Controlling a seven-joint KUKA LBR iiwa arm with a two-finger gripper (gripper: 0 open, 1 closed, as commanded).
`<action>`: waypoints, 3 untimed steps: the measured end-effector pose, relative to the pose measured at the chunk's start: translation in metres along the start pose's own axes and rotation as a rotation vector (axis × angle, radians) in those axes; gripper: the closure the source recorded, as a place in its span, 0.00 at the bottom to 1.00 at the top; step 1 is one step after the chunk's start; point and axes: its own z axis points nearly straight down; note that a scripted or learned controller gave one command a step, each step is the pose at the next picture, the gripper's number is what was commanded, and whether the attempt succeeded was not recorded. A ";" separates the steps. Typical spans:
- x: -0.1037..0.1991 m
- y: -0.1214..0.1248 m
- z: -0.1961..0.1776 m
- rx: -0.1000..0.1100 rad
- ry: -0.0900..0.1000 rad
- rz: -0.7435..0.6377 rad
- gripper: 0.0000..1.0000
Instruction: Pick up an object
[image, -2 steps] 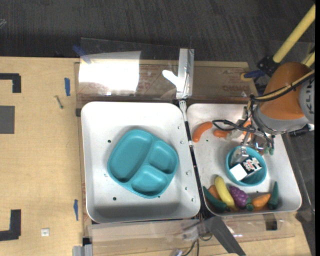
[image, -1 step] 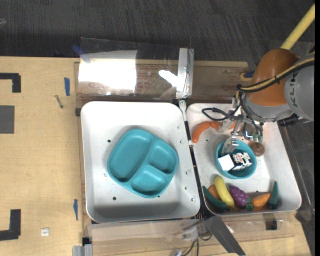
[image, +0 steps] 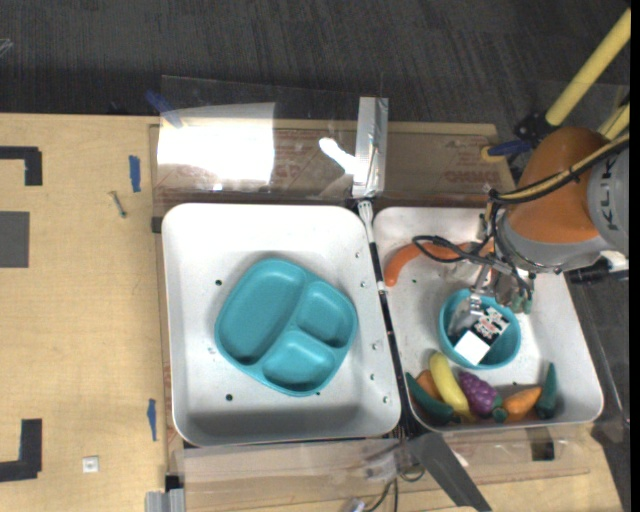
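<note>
A single slanted overhead camera view is given. Two shallow white bins are seen side by side on a wooden bench.

In the left bin (image: 190, 240), at the centre of the frame, a teal divided plate (image: 287, 324) is laid flat.

In the right bin (image: 580, 330), at the right of the frame, a small teal bowl (image: 480, 328) is placed near the middle. Along the lower edge of that bin a cluster of toy food is gathered: a yellow banana (image: 449, 382), purple grapes (image: 480, 394), an orange carrot (image: 521, 402) and dark green pieces. An orange curved piece (image: 399, 262) is seen at the bin's upper left.

The grey arm with its orange band (image: 565, 195) is reached in from the upper right. The gripper (image: 487, 320) is lowered into the bowl; whether something is pinched there cannot be told, as the tips are lost among white and black shapes.

The step in hand is judged to be the descent for a grasp inside the bowl. For the next move, a firm closing and a straight lift would be called for.
</note>
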 end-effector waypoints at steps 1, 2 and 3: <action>0.085 -0.045 -0.005 0.003 -0.026 -0.010 0.00; 0.040 0.003 -0.001 0.000 -0.007 0.014 0.00; 0.086 -0.023 -0.005 -0.004 -0.036 0.037 0.00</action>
